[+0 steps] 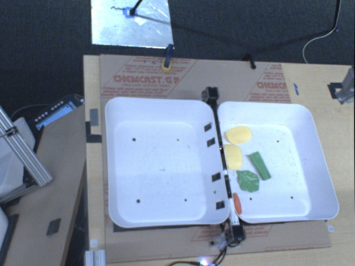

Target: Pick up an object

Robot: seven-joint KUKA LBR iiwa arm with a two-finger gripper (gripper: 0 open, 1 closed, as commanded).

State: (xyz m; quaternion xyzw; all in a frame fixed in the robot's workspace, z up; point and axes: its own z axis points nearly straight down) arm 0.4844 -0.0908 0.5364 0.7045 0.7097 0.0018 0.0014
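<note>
Red lettering on the brown sheet (188, 73) under the bins is partly covered by them; the repeated word looks like "CHEMCAST GP", though the print is faint and the copy at the upper right is too skewed to read fully. A small dark piece (211, 95) sits at the top of the seam between the bins, and what it is cannot be made out. At the right edge a grey part (345, 87) is cut off by the frame, too little of it showing to tell whether it belongs to the arm, so the state of the gripper cannot be told.

The objects all lie in the right bin (310, 148), crowded toward its left wall. An oval yellow piece (238, 134) lies uppermost. Just below it, a second yellow piece (233, 157) rests against the divider. A flat green bar (259, 165) lies tilted beside that. A darker green leaf-like shape (248, 180) sits just below, near the bar's lower end. A small orange-red piece (237, 204) lies at the wall, lowest of all.

The left bin (161, 159) shows a few dark dots on its floor.
</note>
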